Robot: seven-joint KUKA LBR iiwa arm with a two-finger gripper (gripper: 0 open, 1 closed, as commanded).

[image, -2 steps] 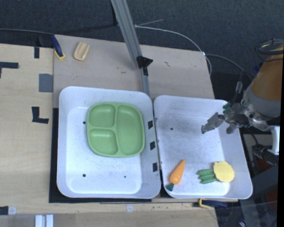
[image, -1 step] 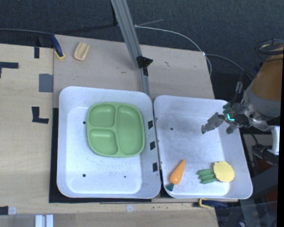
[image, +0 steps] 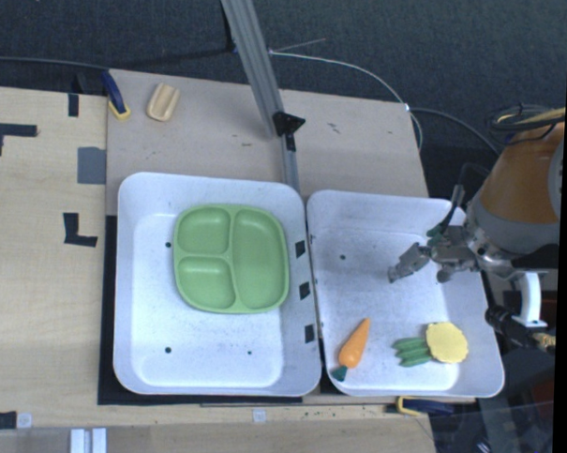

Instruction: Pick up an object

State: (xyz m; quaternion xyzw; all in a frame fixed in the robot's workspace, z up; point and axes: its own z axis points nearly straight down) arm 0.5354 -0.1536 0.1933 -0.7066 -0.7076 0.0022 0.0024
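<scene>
Right at the near rim of the right-hand shallow white bin (image: 464, 386) lies a small orange toy carrot (image: 354, 342), tilted, its green stub end pointing toward that rim. Just beside it along the same near edge sits a round yellow toy flower shape (image: 446, 342) with a cluster of green leaves (image: 410, 349) touching its left side. All three rest on the bin floor, none of them gripped.

Farther back over that same bin, above its right half and well apart from the carrot, hangs the grey two-finger gripper (image: 401, 266) on the grey arm with its orange band (image: 522, 180). From where I stand I cannot tell how wide the pincer is set, and nothing shows in its grasp.

Left of this bin, touching it along the shared edge, is a second shallow white bin (image: 132, 355) holding a light green plastic divided plate (image: 231, 257) with three compartments, lying flat.

Beyond both bins, on the tan bench (image: 213, 124), a grey metal rail (image: 258, 60) slants away, and a small beige block (image: 162, 102) lies near the far left corner.
</scene>
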